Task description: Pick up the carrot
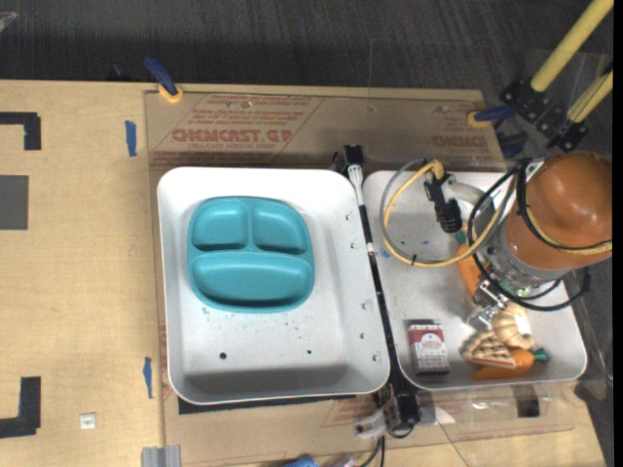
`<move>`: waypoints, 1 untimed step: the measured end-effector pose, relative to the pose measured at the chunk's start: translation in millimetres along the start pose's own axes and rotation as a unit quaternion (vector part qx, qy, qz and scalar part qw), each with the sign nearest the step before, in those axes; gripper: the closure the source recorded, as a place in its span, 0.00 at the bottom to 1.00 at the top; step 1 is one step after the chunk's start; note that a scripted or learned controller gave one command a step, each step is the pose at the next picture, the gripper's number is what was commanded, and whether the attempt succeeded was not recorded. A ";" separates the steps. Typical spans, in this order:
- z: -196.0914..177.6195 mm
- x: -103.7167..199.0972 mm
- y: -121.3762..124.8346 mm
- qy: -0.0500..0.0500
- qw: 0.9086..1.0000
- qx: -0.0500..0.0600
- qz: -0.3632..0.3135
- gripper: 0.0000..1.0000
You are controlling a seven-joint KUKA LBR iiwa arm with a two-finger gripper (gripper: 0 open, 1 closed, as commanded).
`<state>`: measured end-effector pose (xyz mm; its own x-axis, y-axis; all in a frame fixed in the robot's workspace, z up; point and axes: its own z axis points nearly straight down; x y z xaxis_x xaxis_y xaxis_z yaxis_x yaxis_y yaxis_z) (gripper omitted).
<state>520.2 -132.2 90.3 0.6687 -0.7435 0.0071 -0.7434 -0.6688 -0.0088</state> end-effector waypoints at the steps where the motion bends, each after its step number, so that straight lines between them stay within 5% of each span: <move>1: -127.3 -11.8 -55.2 -0.003 1.000 0.000 -0.004 1.00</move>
